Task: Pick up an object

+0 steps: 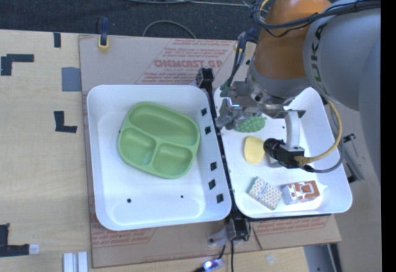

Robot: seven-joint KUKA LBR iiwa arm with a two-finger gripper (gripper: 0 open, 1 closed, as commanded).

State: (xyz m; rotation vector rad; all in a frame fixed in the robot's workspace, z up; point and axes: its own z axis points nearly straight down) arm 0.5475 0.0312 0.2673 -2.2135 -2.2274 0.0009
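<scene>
You are watching the claw (230, 111) hanging over the left edge of the right bin (334, 187), and you cannot tell whether it is apart or together. A green knobbly thing (252, 123) is lying just beside it (a yellow lump (253, 149) is sitting nearer the middle). A patterned packet (264, 193) and an orange packet (301, 191) are lying along the near edge. A green tray (159, 140) is resting in the left bin (108, 159).

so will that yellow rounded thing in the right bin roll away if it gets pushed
Probably a little: the yellow rounded object looks smooth and egg-like, so a push may rock or roll it. Its curved skin could slip from a pinch. The right bin has raised walls that would likely stop it.
</scene>
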